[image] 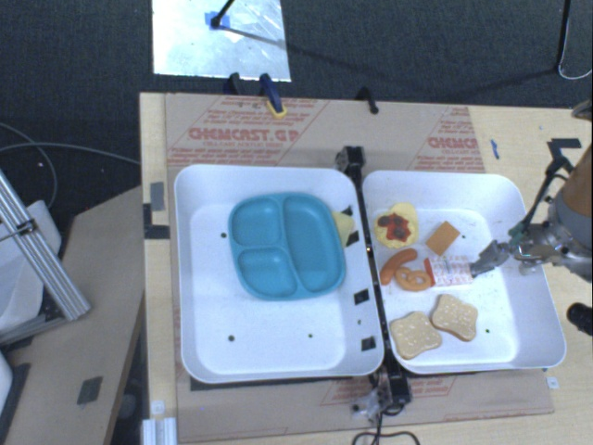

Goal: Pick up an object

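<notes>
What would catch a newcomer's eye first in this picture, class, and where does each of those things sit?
The bright blue divided plate stands out most, lying alone in the middle of the left bin. Next comes the cluster of toy foods in the right bin: a small pizza, a sausage and two toast slices. The gripper reaches in from the right, low beside them.

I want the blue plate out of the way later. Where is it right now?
In the camera view, the blue divided plate lies in the left white bin, near its middle, with a small yellow piece by its right edge.
</notes>
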Robot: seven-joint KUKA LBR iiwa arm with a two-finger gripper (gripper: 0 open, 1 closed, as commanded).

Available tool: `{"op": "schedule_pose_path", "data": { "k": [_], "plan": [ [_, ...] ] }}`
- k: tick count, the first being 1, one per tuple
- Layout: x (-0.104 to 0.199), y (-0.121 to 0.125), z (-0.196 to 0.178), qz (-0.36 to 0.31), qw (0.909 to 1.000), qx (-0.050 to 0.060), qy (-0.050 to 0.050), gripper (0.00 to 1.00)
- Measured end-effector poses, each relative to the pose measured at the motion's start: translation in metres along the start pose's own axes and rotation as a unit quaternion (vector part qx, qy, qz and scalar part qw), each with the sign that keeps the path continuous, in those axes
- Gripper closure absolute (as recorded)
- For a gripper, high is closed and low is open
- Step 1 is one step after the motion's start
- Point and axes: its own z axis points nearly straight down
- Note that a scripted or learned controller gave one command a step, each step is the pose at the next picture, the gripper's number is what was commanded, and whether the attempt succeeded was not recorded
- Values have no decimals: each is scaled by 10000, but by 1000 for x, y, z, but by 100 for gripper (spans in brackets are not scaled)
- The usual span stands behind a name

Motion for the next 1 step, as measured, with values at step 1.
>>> {"op": "schedule_pose_path", "data": {
  "k": [1],
  "plan": [
    [45, 111, 100, -44, 10000, -42, -16, 0]
  ]
}}
